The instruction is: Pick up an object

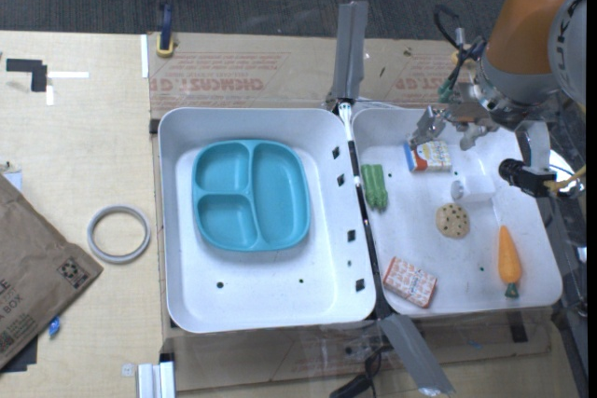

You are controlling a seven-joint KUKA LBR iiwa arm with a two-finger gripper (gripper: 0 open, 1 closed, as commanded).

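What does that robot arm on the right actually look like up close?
The arm is a rounded grey machine with a broad orange band above its wrist. A dark cable loops over its top and thin wires run along its side. It ends in a small metal gripper with two slim fingers, and greenish connectors beside it.
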